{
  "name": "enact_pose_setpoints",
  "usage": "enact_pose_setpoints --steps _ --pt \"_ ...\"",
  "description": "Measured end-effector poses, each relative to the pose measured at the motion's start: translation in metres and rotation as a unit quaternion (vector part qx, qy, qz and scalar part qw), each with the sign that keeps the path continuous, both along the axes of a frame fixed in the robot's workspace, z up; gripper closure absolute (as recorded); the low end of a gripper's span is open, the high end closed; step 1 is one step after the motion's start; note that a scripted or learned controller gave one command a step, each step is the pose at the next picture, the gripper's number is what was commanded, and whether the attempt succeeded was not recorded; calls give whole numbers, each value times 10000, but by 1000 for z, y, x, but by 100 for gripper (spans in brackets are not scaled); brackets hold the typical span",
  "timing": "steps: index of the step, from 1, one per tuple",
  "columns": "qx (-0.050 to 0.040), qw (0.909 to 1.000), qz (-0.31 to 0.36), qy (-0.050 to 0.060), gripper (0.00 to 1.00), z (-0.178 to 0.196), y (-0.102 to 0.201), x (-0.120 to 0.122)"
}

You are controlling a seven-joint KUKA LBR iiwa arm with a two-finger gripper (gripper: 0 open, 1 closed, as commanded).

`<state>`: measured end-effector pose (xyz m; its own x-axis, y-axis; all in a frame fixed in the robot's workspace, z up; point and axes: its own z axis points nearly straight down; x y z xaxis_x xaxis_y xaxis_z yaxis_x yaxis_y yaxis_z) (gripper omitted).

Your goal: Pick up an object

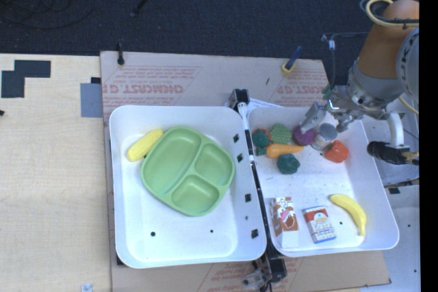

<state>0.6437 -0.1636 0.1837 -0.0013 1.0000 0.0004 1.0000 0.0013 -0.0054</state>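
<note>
The hand [321,128] hangs low over the right bin [373,178], just beside the purple toy [304,137] and red tomato [336,152], likely lining up a pick among the clustered toys. Its grip I cannot tell. Nearby lie a smooth orange carrot [284,150] and a knobbly green piece [280,133], glossy plastic.

Glossy white plastic bins [137,243] rest on matt brown cardboard [178,82], holding a smooth green plastic plate [188,171].

Grey arm [383,78] here, wearing a broad orange band [383,44], a pale yellow cable [375,7] looped on top, and a silvery metal gripper [327,123].
</note>
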Motion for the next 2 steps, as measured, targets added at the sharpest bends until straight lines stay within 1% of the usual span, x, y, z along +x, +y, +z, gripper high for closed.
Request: enact_pose_setpoints --steps 1,2 --pt "-40 10000 -2 -75 0 -52 -12 3" --pt "-1 10000 1 -7 0 -51 -39 0"
